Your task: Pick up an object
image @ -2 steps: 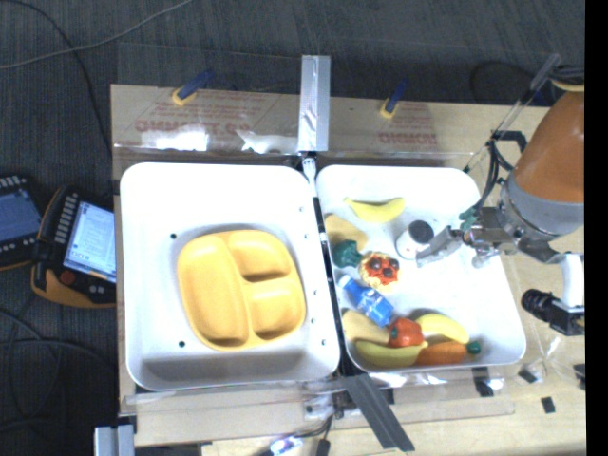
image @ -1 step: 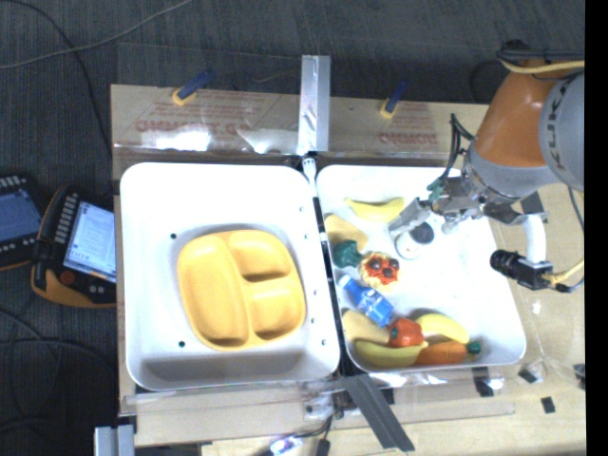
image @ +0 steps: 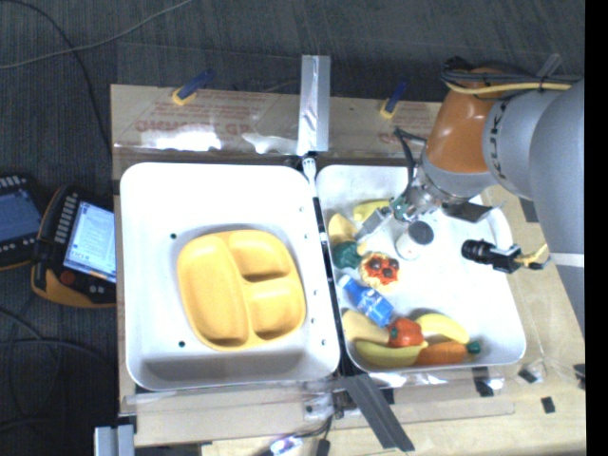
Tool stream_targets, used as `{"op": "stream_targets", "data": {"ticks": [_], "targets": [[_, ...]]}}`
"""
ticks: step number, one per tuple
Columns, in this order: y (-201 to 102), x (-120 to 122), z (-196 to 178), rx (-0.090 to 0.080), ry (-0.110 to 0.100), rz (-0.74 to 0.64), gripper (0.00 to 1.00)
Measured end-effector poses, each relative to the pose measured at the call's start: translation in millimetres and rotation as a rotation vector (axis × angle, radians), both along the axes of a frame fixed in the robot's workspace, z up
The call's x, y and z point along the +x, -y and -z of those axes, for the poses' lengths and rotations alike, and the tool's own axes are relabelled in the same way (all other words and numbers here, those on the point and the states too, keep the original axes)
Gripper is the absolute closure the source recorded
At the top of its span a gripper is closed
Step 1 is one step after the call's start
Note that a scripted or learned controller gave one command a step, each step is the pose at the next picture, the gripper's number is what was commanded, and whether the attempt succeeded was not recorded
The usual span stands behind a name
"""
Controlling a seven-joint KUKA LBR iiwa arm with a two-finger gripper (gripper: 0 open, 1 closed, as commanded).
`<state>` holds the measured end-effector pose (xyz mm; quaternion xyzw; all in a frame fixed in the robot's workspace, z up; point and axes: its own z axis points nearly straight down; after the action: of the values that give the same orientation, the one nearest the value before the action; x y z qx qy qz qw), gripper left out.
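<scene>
My gripper (image: 407, 209) hangs over the back middle of the right bin (image: 508, 297), just under the orange wrist band. Left of it lie a pale yellow piece (image: 370, 211) and a dark green object (image: 345, 253). A red and orange toy (image: 382, 268) sits just in front of the gripper, with a blue bottle (image: 367, 301) nearer the divider. Along the front wall lie a banana (image: 385, 351), a red tomato (image: 407, 332) and an orange carrot (image: 443, 352). Nothing shows held in the gripper.
The left bin (image: 152, 217) holds a yellow divided plate (image: 242, 286). A small white round object (image: 408, 247) lies below the gripper. The right bin's right half has bare floor. A handheld screen device (image: 81, 245) lies on the floor at left.
</scene>
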<state>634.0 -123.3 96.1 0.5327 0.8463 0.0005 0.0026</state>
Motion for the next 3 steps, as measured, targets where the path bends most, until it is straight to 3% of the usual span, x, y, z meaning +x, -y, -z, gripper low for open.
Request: {"op": "stream_targets", "data": {"ticks": [1,2,3], "targets": [[9,33,8,0.006,-0.021,0.293,0.00],[12,33,-2,0.000,-0.018,0.294,1.00],[12,33,-2,0.000,-0.016,0.293,0.00]]}}
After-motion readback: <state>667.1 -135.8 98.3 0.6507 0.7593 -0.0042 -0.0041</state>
